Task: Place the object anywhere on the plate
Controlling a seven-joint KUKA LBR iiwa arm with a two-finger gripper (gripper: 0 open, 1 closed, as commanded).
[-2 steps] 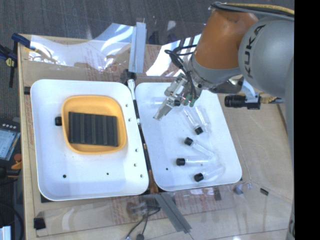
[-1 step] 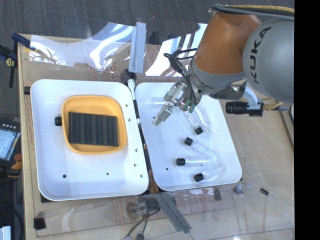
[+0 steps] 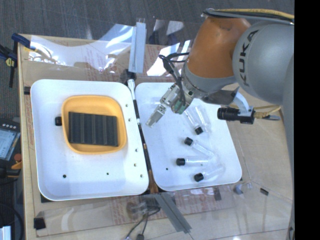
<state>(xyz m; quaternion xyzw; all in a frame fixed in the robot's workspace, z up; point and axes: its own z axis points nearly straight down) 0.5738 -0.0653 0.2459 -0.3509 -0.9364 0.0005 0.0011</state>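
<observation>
Camera view: we see two shallow, round-cornered white bins on the worktop (image 3: pixel 75 66). The left bin (image 3: pixel 45 174) holds a yellow plate (image 3: pixel 90 106) with a black ribbed slab (image 3: pixel 94 128) on it. The right bin (image 3: pixel 162 174) holds clear plastic tubes with black caps: one (image 3: pixel 196 118) just beside the end effector (image 3: pixel 156 116), others (image 3: pixel 197 156) nearer us. The metal end effector hangs over the right bin's far left part; we cannot tell whether it is apart or together.
</observation>
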